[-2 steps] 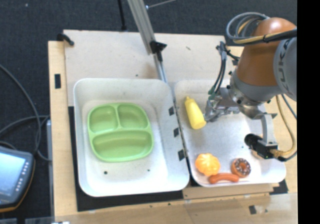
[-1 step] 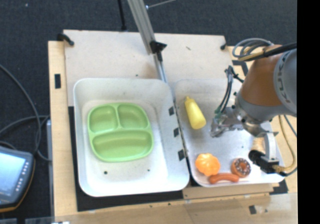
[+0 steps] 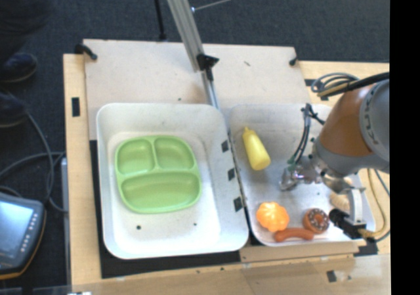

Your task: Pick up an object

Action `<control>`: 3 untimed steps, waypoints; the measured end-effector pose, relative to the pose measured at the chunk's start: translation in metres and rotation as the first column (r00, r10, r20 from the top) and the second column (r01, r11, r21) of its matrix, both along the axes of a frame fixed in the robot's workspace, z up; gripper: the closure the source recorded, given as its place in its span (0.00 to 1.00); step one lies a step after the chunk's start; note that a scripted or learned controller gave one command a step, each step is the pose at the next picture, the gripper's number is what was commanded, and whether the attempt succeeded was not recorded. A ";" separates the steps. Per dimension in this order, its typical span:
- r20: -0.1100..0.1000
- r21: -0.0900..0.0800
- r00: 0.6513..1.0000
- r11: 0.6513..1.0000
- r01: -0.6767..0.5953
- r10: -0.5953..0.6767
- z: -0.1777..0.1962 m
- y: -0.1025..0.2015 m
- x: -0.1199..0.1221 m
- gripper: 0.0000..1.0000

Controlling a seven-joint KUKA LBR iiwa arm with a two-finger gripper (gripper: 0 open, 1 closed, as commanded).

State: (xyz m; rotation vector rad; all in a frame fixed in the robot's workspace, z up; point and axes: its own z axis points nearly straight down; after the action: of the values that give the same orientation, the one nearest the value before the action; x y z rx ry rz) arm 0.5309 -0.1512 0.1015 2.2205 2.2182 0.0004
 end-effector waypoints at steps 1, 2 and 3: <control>0.000 0.003 1.000 1.000 -0.007 0.007 -0.001 0.047 0.027 1.00; -0.004 0.001 1.000 1.000 0.001 -0.001 -0.001 0.054 0.009 1.00; 0.000 0.001 1.000 1.000 -0.002 0.002 -0.001 0.043 0.027 1.00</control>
State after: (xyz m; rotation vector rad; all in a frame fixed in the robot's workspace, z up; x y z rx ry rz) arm 0.5576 -0.1080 0.1009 2.2192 2.2204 0.0012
